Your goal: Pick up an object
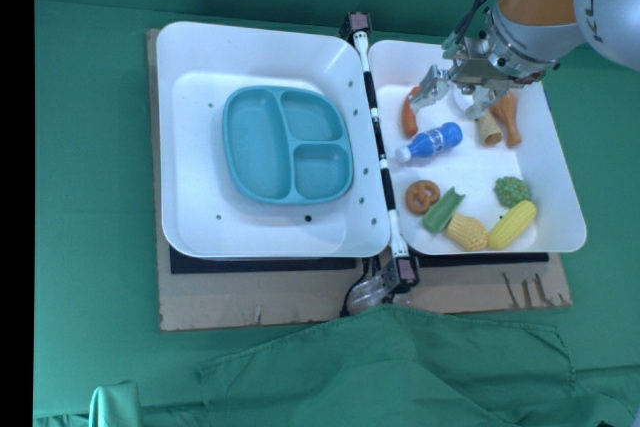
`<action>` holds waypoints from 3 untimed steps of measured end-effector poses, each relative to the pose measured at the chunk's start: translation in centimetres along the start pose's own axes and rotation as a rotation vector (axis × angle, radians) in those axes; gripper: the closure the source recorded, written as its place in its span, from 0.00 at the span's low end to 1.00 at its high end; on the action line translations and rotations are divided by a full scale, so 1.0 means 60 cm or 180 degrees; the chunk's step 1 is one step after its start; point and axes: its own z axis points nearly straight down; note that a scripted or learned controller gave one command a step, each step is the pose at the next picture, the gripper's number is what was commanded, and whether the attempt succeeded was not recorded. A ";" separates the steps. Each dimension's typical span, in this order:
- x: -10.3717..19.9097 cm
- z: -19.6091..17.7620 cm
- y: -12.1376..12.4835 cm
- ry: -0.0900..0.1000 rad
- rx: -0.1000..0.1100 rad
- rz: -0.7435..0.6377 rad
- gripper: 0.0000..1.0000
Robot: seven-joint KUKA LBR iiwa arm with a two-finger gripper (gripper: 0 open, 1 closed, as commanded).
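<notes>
The gripper (456,95) hangs over the far part of the right bin (565,215), its two fingers spread apart with nothing between them. Just below it lie a hot dog (409,111) at the left and a blue bottle (429,142) lying on its side (white cap toward the divider). To the right of the fingers sit an ice-cream cone (488,129) and a chicken drumstick (507,117), close together. Nearer in the same bin are a pretzel (421,196), a green pepper (442,211), two corn cobs (467,232) (512,224) and a broccoli floret (512,189). The left bin (200,55) holds a teal divided plate (287,144).
</notes>
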 end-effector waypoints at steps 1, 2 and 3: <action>0.022 0.008 0.026 -0.0005 0.0001 -0.0003 0.00; -0.056 0.068 0.125 -0.0019 -0.0004 0.0015 0.00; -0.156 0.135 0.112 -0.0014 0.0026 0.0024 0.00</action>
